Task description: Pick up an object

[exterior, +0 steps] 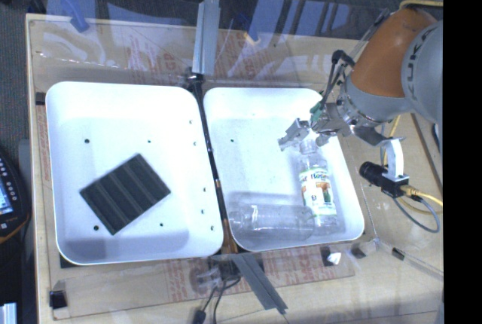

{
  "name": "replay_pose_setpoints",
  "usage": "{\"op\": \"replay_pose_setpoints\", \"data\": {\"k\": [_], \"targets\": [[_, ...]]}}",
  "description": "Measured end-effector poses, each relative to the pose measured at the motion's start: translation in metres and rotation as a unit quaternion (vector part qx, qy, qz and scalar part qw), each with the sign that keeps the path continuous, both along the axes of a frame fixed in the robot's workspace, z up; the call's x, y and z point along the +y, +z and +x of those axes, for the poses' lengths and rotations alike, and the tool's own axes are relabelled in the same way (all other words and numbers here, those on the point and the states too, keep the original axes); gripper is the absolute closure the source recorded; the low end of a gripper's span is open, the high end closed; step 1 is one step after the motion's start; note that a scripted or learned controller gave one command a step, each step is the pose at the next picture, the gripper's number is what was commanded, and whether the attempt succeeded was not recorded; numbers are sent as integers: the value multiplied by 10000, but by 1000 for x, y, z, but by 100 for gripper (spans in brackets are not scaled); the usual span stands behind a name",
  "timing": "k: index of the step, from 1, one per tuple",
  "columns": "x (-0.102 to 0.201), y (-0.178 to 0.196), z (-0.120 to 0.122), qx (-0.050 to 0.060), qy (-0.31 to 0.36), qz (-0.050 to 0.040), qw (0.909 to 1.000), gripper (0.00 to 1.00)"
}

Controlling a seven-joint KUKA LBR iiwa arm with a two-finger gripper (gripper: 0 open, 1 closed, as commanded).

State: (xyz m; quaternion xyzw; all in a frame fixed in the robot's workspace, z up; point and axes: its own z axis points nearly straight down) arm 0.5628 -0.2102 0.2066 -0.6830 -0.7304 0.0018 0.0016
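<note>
I've got the gripper (301, 132) hovering in the right bin (248, 111), just above the cap end of a small labelled bottle (318, 191) lying along that bin's right wall. Fingers look spread apart w/ nothing between them, tho it's small and blurry so I'm not 100% sure. A clear plastic bottle (271, 215) lies crosswise at the labelled bottle's base, touching or nearly so. Risks as I see them: round bottle rolls off the fingertips, wall blocks one finger, or the clear one gets nudged and shoves the target. Left bin (68, 111) holds a dark ribbed slab (124, 193), well apart. Bench (113, 44) is pale wood w/ clear sheeting behind; dark floor beyond.
</note>
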Motion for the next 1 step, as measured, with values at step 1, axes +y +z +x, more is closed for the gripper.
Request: {"op": "replay_pose_setpoints", "data": {"k": [1], "targets": [[2, -26, -3, -7, 436, 11, 9990, 0]]}}
